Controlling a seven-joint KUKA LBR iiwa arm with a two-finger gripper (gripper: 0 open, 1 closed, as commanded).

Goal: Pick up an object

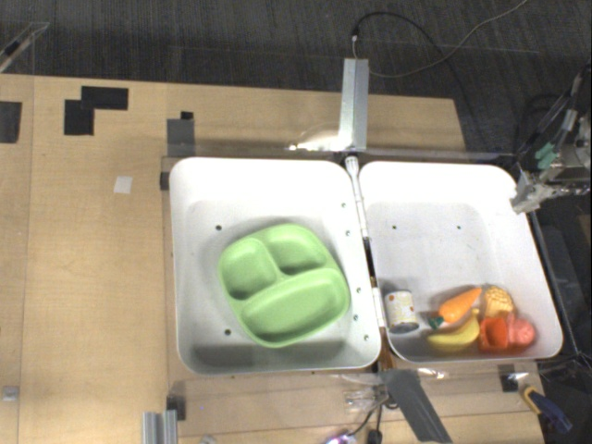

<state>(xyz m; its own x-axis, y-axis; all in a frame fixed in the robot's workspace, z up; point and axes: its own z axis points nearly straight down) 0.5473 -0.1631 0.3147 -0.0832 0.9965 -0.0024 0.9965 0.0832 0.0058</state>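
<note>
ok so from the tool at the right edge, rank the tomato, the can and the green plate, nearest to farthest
1. Tomato, in the right bin's near right corner, closest to the tool at that bin's far right corner.
2. Can, at the right bin's near left side, by the divider.
3. Green plate, in the middle of the left bin, farthest.

The single camera hung high above the bench [83, 248] and looked down at a slant, far enough back to take in both white bins whole. The left bin [190, 248] sat at mid-frame, the right bin [444, 202] toward the right edge. Dark carpet [231, 17] ran along the top of the frame, so the lens tilted away toward that far side.
</note>
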